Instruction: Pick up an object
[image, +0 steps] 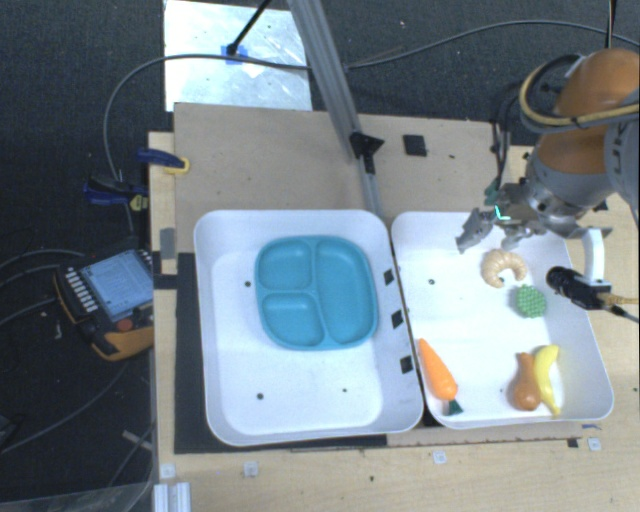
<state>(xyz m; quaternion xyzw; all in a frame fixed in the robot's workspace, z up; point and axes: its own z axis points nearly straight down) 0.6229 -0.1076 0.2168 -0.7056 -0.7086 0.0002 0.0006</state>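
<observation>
You have the right bin (470, 330) holding everything within reach, and the gripper (497, 231), its 2 fingers spread and pinching nothing, hangs at that bin's far edge with the croissant (503, 267) just below it, curving crosswise toward the near edge.

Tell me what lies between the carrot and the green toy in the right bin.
Camera view: bare white bin floor between the carrot and the green toy.

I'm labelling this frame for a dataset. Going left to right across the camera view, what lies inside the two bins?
Blue divided plate → carrot → croissant → green bumpy piece. The banana and the brown piece beside it overlap, so I leave them unordered.
</observation>
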